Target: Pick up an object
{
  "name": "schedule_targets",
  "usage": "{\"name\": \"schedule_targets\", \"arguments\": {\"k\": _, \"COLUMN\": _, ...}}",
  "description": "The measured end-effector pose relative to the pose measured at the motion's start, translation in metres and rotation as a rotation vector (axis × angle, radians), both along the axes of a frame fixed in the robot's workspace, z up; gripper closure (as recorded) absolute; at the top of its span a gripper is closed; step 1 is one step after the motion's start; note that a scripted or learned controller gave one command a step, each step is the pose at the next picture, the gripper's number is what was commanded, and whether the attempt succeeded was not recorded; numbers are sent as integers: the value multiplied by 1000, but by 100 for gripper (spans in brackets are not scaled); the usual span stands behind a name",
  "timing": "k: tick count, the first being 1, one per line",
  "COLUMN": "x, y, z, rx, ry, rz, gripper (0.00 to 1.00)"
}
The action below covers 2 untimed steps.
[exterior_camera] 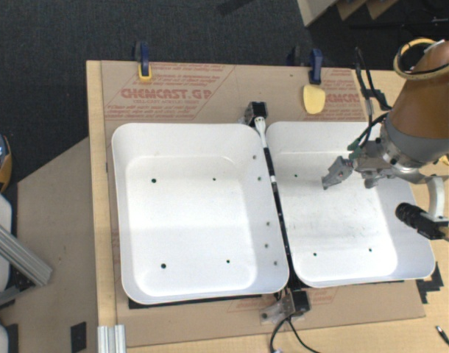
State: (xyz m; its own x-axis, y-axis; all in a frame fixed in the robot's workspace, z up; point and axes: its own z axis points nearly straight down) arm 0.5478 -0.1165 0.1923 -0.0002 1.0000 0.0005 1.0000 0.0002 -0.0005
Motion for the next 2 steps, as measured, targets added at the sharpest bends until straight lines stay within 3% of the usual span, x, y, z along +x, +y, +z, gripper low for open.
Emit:
{"name": "schedule_targets", "arguments": {"k": 1, "x": -15, "y": 24, "z": 301, "rx": -4, "ry": -22, "rz": 3, "gripper": 0}}
{"name": "schedule_targets", "arguments": {"k": 2, "x": -15, "y": 24, "z": 302, "rx": -4, "ry": -7, "rz": 1, "gripper": 100}}
